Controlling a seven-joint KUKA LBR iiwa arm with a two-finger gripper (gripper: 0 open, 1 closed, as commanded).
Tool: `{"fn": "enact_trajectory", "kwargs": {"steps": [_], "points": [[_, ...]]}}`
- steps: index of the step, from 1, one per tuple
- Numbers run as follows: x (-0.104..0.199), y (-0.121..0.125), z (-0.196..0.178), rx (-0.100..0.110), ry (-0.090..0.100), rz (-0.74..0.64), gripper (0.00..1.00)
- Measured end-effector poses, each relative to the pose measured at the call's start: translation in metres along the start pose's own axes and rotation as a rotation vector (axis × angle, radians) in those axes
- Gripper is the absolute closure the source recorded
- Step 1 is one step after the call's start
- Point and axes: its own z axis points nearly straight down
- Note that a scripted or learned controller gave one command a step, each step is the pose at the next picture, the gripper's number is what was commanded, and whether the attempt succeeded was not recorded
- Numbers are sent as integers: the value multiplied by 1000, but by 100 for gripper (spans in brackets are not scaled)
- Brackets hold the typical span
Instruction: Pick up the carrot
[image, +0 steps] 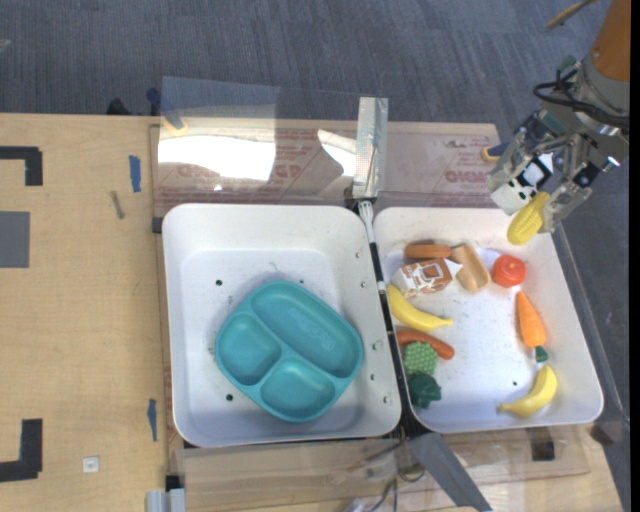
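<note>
- Your bench (70, 300) was a pale wooden surface seen from above at a slant, carrying two shallow white bins side by side.
- The left bin (190, 250) sat at the centre of the view; the right bin (575, 400) touched it along a shared middle edge, toward 3 o'clock.
- A teal divided plate (288, 348) with three compartments lay in the left bin, toward that bin's 6 o'clock.
- Your arm (610, 50) reached in at the view's 2 o'clock corner, its orange band showing at the top edge.
- Your gripper (545, 195) hung over the right bin's 1 o'clock rim, its jaws pinching a yellow banana (527, 220) that dangled from them.
- The carrot (530, 320), your task's thing, lay at 3 o'clock in the right bin, orange with a green end pointing to 6 o'clock, well apart from your gripper.
- A second banana (415, 312) lay at the right bin's 9 o'clock, beside the middle edge.
- A third banana (533, 393) lay at that bin's 5 o'clock, just below the carrot.
- A hot dog (432, 250) and a bread roll (470, 266) lay at 12 o'clock in that bin, with a small printed box (426, 277) just beneath them.
- A red tomato (509, 271) sat just above the carrot.
- A second, smaller carrot-like piece (428, 347) and a green broccoli (423, 387) lay at 7 o'clock.
</note>
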Motion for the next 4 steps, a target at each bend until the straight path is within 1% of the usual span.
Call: {"fn": "enact_trajectory", "kwargs": {"steps": [1, 4], "points": [[1, -4, -20, 18, -14, 9, 100], [-5, -6, -57, 35, -43, 17, 100]]}}
